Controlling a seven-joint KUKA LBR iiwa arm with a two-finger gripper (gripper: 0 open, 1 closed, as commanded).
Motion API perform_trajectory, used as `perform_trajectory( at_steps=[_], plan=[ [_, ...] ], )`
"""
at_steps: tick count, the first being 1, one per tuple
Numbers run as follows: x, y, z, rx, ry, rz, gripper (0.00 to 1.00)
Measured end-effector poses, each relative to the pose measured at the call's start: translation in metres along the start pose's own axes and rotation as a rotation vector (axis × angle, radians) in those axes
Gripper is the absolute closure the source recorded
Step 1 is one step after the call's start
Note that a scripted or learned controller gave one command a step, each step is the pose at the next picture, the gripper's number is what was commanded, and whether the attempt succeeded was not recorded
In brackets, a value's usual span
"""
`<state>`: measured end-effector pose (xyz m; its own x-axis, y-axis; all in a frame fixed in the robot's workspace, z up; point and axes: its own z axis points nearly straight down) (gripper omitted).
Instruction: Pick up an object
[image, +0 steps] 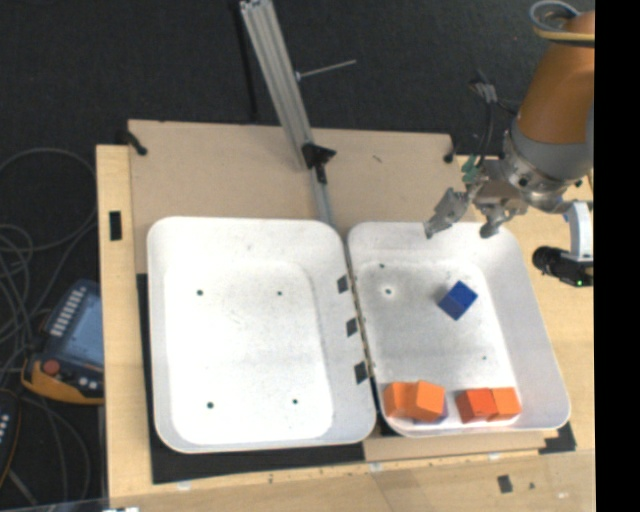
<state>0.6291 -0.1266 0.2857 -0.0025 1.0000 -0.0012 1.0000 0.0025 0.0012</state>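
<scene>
A blue cube and orange blocks lie in a white bin.

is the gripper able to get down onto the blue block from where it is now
Probably yes. The gripper hangs open over the far rim of the right bin, and the blue block lies alone mid-bin, well apart from the orange blocks at the near wall, with nothing above it.

Even overhead light, slightly soft focus.
</scene>
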Motion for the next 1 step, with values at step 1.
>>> perform_trajectory(
  at_steps=[1],
  plan=[
    [-0.0440, -0.0225, 0.1558, -0.011, -0.003, 0.001, 0.00]
  ],
)
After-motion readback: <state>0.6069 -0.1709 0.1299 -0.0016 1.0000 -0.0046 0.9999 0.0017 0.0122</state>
